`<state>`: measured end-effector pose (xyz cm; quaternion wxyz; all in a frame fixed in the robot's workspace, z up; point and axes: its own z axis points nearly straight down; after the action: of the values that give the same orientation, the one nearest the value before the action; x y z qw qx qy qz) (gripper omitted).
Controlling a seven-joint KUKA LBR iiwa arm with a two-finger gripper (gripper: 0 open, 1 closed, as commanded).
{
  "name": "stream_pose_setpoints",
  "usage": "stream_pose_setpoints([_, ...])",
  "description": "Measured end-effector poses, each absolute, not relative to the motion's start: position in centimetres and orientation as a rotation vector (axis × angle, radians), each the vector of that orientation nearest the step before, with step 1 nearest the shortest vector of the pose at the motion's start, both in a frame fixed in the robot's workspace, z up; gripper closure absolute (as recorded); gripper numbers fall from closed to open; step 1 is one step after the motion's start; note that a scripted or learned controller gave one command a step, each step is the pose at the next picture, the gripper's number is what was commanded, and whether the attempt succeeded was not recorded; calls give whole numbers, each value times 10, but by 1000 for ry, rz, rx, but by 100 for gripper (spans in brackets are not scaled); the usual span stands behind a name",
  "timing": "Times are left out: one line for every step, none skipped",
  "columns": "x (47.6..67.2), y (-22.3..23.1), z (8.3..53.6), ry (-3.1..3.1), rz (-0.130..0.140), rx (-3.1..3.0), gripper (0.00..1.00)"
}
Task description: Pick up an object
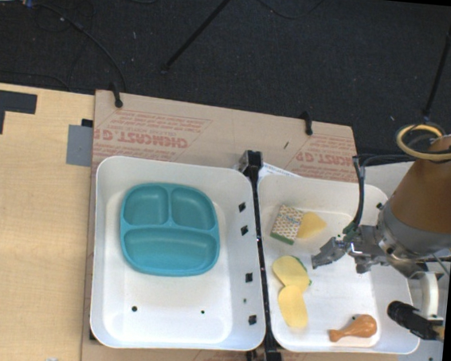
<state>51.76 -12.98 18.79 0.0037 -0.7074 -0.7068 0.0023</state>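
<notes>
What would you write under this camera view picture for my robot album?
Robot gripper hovers over the right bin of toy food; a teal plate sits in the left bin.

Flat brown cardboard sheet [215, 130] under white bins showing red print upside down, twice; wording reading uncertainly, possibly "CHEMCAST".

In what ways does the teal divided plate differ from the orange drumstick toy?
The teal divided plate lies in the left bin; the orange drumstick toy lies in the right bin. The plate is far larger, flat and compartmented; the drumstick is small and rounded. Both rest untouched by the gripper.
</notes>
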Motion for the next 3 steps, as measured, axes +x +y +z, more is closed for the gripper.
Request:
stream_pose_setpoints([518,-137,127,-2216,7,-2217,0])
stream_pose_setpoints([518,-136,88,-2218,-1,-2218,0])
stream_pose_setpoints([518,-136,100,-2214,-2,-2220,100])
